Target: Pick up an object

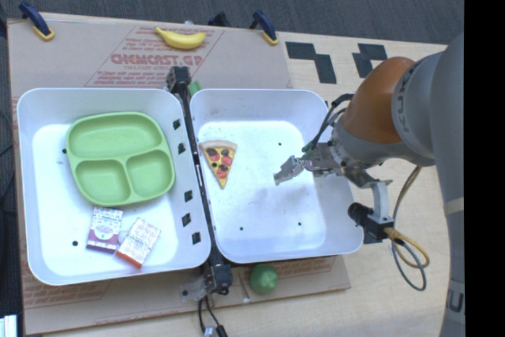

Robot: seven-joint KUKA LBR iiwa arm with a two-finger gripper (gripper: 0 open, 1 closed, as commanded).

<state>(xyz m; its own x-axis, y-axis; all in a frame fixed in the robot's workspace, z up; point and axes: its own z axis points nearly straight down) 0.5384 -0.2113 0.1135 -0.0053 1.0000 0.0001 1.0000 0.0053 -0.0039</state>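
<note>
- Nearest me, a green ball (264, 278) sits on the desk (371, 280) just outside the right bin's (260, 102) front rim.
- Further in, two small packets (124, 235) lie in the left bin (31, 170), in front of a green divided plate (120, 155).
- Now the key relation: a pizza slice (219, 160) lies in the right bin close to its left wall, well apart from the gripper (286, 173) and to its left in my view; I judge it the likeliest pick.
- Its long axis runs front to back, tip toward me.
- I cannot tell how the fingers stand; nothing shows between them.
- Farthest, a banana (181, 37) rests on the cardboard (237, 51).
</note>
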